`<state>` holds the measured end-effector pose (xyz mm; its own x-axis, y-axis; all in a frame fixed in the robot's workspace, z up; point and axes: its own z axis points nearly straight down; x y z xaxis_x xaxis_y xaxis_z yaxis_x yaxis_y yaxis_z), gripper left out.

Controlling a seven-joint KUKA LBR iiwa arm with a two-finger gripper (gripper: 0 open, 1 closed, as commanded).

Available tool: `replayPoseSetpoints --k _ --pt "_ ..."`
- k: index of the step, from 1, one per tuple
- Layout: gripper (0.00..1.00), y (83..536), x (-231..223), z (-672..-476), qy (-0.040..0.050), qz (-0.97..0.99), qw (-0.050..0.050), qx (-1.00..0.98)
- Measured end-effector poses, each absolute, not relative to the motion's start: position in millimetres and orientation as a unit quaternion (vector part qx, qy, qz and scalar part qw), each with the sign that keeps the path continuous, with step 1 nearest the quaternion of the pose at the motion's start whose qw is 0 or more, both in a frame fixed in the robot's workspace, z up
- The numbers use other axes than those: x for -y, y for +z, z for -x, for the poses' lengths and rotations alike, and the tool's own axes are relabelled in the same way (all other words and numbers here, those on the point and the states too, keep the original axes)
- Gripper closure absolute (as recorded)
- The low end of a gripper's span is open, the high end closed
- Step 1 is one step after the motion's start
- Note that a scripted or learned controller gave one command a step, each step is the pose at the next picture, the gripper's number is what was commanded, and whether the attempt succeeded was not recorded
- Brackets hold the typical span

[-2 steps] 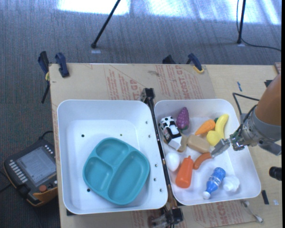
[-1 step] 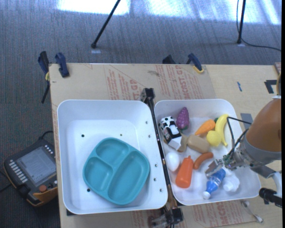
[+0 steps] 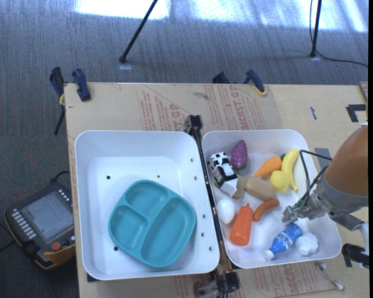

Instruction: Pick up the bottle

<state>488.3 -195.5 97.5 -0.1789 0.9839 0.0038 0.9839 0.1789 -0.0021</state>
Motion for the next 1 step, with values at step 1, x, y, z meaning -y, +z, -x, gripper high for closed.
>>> replayPoseSetpoints --k 1 --pt "1.0 87.1 163.0 -475.3 0.0001 0.643 0.002 0.766"
